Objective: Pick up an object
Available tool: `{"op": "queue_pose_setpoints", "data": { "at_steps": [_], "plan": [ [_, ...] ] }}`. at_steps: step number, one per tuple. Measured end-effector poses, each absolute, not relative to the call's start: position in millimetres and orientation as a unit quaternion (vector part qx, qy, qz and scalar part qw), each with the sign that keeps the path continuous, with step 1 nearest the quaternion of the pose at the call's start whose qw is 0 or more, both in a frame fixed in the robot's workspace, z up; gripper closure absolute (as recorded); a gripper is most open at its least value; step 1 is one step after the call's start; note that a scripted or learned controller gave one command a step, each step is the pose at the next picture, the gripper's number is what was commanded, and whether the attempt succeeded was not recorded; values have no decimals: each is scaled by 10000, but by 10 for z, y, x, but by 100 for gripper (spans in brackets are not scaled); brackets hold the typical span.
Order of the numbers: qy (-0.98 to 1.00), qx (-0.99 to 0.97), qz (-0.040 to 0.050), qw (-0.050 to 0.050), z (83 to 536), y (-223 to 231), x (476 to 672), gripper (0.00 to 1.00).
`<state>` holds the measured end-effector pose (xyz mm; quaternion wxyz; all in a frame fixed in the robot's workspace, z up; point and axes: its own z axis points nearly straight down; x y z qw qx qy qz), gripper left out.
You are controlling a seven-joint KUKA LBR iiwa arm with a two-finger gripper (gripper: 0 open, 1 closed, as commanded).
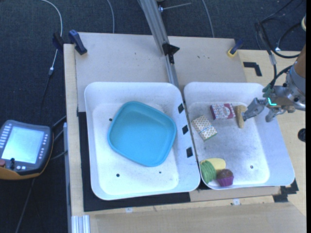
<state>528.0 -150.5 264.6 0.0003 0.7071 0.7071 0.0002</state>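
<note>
Seemingly open and empty, the gripper (pixel 261 111) hangs just beside the yellow block (pixel 239 116) in the right bin (pixel 272 174).

A plate (pixel 142 133) lies in the left bin (pixel 97 93); small items fill the right bin (pixel 272 149).

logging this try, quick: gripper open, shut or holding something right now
Gripper: open, holding nothing, poised over the right bin just right of the tan stick.

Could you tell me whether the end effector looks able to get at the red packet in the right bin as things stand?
Probably yes. The end effector hovers just right of the red packet, with only a tan stick between them and nothing lying on the packet.
</note>
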Motion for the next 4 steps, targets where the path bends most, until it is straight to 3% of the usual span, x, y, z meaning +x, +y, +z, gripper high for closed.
{"op": "queue_pose_setpoints", "data": {
  "at_steps": [1,4],
  "plan": [
    [7071,7071,2,3,2645,-1505,5280,0],
    [7069,7074,-12,-18,1136,-1539,5102,0]
  ]
}}
